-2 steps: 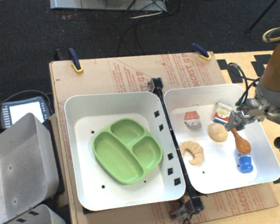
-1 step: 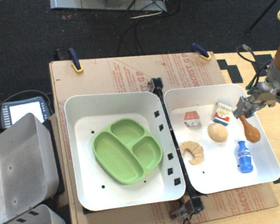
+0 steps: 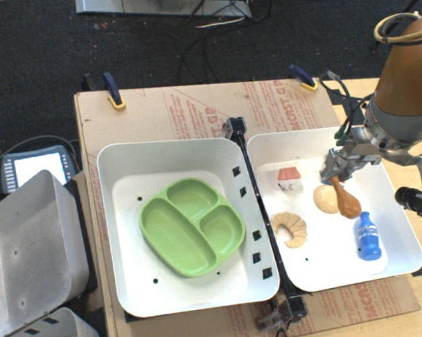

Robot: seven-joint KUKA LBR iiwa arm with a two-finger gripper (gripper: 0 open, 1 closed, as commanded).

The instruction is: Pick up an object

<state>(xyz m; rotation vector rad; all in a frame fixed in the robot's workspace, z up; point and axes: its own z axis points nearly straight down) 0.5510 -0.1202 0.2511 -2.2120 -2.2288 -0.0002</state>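
Table [image 3: 162, 110] fills mid-frame with two bins: left bin [image 3: 119, 209] holds a green tray [image 3: 192, 226], right bin [image 3: 395, 258] a croissant [image 3: 291, 228], bottle [image 3: 367, 236], small block [image 3: 289, 178] and drumstick [image 3: 342, 198]. End effector [image 3: 341, 166] hangs at the drumstick's upper end, likely targeting it; I cannot tell its grip state

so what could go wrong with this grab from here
1. The pincer sits at the top end of the brown spoon-like object, which lies against the beige rounded piece; a close could nudge both and grip neither.
2. The blue bottle lies just below, so a sliding spoon might knock it.
3. The right bin rim is near the arm.
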